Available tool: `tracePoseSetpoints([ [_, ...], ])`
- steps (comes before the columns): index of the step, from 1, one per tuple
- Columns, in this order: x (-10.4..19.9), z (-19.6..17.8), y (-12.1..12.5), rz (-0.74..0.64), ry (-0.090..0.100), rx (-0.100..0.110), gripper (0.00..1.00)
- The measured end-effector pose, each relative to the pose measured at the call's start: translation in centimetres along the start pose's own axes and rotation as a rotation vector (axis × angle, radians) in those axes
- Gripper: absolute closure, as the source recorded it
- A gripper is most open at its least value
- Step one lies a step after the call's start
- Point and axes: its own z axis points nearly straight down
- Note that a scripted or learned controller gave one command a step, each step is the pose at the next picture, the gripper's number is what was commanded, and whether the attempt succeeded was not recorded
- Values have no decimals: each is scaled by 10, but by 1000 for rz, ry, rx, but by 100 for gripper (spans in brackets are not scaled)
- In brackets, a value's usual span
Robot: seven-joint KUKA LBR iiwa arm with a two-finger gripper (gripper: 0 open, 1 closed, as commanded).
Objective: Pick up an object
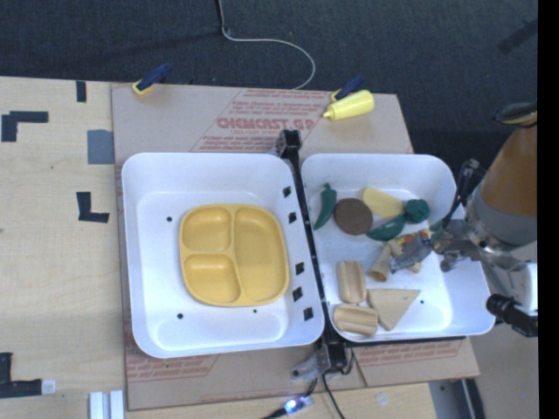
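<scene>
On a cardboard-covered bench (253, 125), the gripper (410, 253), its state impossible to tell, is seen over the right bin (437, 317), where a light, stiff tan wedge (393, 305) at five o'clock could be taken across its flat sides.

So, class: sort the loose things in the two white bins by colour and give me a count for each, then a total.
Yellow: 2, the divided tray and a yellow piece
Green: 2, a pepper and a teal piece
Brown: 1, a disc
Tan: 4 pieces
Total: 9
</scene>
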Motion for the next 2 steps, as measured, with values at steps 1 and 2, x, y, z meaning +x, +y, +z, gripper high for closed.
tracePoseSetpoints([
  [1, 0, -5, 3, -3, -2, -10, 0],
  [2, -6, 41, 1, -3, -1, -6, 0],
])
